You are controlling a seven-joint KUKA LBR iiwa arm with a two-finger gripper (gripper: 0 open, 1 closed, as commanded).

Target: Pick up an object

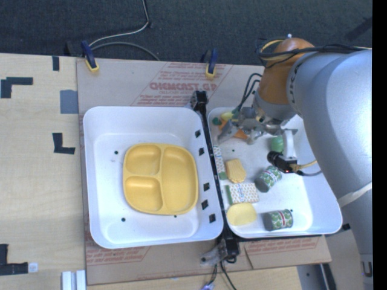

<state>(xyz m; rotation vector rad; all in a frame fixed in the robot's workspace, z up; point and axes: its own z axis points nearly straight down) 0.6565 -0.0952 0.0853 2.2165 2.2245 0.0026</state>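
Reaching step, nothing picked up yet. Gripper (pixel 242 127) low at the far end of the right bin (pixel 320 213), right over a small pile of orange and green bits (pixel 228 121). Open or closed: cannot tell. Next: come straight down, squeeze, lift.

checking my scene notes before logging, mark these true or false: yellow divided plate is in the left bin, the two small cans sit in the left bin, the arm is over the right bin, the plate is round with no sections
1. The yellow divided plate lies in the left bin. True.
2. The two small cans sit in the left bin. False: both the tilted can and the lower can lie in the right bin.
3. The arm reaches over the right bin. True.
4. The plate is round with no sections. False: it is a rounded square with three compartments.
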